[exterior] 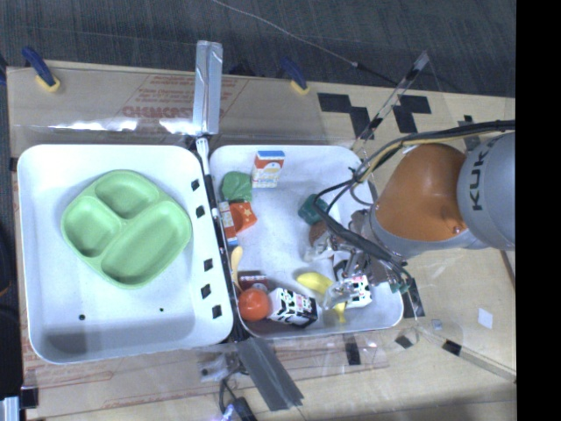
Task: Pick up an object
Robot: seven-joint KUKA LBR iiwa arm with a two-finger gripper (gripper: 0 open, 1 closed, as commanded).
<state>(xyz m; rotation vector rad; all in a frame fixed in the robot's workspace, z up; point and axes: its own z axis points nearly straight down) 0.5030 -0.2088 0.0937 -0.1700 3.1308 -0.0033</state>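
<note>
- Camera view: the arm (429, 196) reaches in from the right over the right bin (289, 160), its orange band uppermost, and the gripper (344, 274) hangs low in that bin's near right corner, wrapped in dark cables.
- Whether the fingers are open or closed cannot be told; cables and wrist hide them, and nothing can be seen held between them.
- The nearest candidates to pick: a yellow piece (314, 281) just to the left of the gripper, and a small white item with dark and pink marks (357, 291) just beside it on the near side, perhaps touching.
- Further left along the near wall lie a black-and-white carton (293, 307) and an orange ball (253, 304); a teal object (312, 209) sits on the far side of the gripper.
- The left bin (53, 305) holds a green divided plate (127, 226), well apart from the gripper.
- Judgement: this looks like the descent onto a target. The corner is crowded, so aim squarely over one item, keep clear of the bin wall, and close only once the item sits between the fingers.
- Risk: the rounded yellow piece may slip aside, or neighbours get pinched together.
</note>
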